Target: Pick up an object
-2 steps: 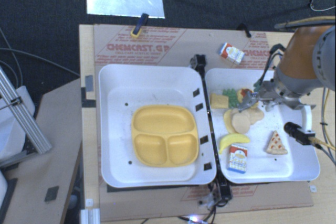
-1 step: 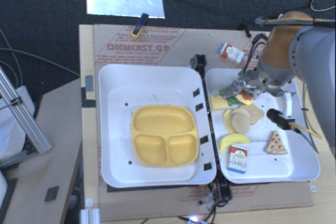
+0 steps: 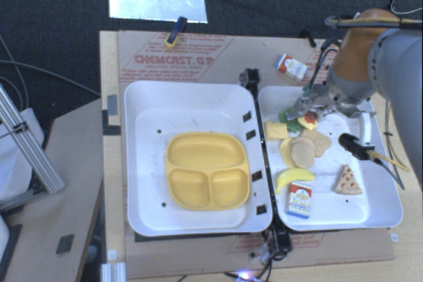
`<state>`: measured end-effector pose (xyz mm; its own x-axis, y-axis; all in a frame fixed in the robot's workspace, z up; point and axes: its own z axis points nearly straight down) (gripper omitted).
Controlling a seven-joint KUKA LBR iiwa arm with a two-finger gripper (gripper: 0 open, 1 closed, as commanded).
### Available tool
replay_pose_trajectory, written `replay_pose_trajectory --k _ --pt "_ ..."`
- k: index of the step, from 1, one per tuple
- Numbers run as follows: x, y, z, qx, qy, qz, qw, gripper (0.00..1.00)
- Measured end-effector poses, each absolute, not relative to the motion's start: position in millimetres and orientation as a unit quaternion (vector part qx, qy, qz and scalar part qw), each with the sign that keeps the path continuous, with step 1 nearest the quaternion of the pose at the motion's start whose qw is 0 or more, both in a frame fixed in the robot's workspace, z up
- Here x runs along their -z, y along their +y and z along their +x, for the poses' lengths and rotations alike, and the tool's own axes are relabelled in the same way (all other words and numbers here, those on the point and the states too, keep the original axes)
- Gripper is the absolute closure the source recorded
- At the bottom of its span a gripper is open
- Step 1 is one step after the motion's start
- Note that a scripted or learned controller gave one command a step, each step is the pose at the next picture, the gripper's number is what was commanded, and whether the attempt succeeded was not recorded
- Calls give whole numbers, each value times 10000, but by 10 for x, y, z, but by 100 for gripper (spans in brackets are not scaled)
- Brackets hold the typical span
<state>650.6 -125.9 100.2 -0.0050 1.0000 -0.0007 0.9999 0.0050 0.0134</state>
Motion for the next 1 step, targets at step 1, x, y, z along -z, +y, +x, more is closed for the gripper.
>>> replay_pose_trajectory --k 1 --pt "-1903 -361 6160 -36 7113 7029 12 100"
